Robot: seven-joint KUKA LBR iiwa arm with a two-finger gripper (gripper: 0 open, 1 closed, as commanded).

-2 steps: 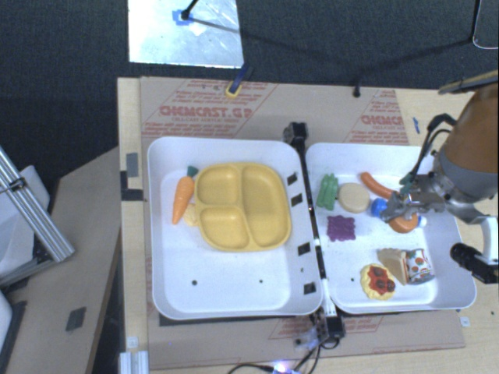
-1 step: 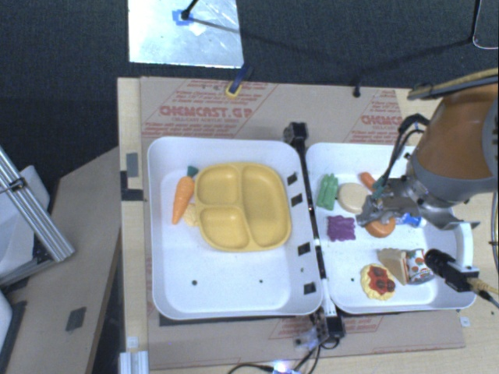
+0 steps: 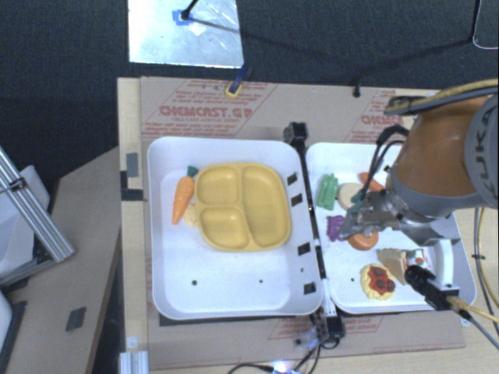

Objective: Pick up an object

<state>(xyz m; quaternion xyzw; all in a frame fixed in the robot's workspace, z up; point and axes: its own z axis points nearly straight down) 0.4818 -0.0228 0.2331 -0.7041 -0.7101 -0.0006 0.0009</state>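
My gripper (image 3: pixel 360 223) hangs low in the right bin (image 3: pixel 343 298), among the toy foods at its middle. Directly below it lies an orange-red round piece (image 3: pixel 363 242), and purple grapes (image 3: pixel 335 227) sit just to its left. A green vegetable (image 3: pixel 327 190) and a pale round piece (image 3: pixel 347 195) lie farther back. A pizza slice (image 3: pixel 380 281) with red topping rests near the bin's front. The arm hides much of the bin's right side.
The left bin (image 3: pixel 168 287) holds a yellow divided plate (image 3: pixel 238 206) and an orange carrot (image 3: pixel 182 198) at the plate's left. A black divider (image 3: pixel 308 216) with clips runs between the two bins. Cardboard lies under both.
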